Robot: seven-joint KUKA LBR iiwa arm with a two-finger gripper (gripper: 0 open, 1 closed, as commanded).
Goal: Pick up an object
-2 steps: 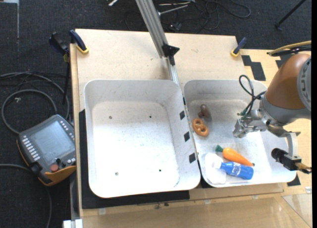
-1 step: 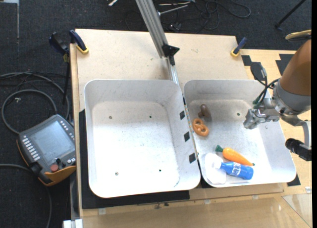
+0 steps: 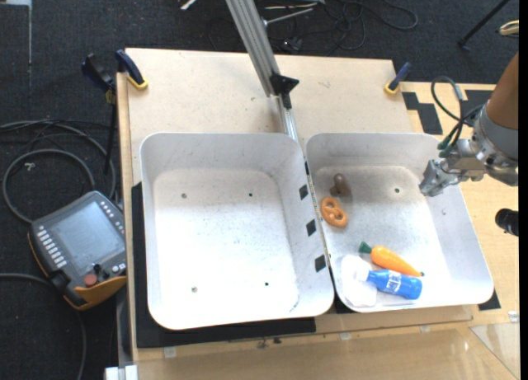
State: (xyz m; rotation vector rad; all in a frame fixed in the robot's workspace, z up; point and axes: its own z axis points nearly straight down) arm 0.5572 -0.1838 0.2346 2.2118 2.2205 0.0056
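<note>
The right bin (image 3: 450, 230) holds a small brown figure (image 3: 339, 186), an orange pretzel-shaped ring (image 3: 334, 212), an orange carrot with a green top (image 3: 393, 260), a blue bottle (image 3: 396, 284) and a white flat piece (image 3: 355, 280). My gripper (image 3: 432, 180) hangs over the bin's upper right rim, well right of the brown figure and above the carrot. Nothing shows between its fingers.
The left bin (image 3: 165, 230) sits beside the right one. A slanted metal rail (image 3: 252, 28) runs down to the bins' shared top edge. A teach pendant (image 3: 78, 246) lies off the bench at left. Yellow clamps (image 3: 136, 82) mark the bench corners.
</note>
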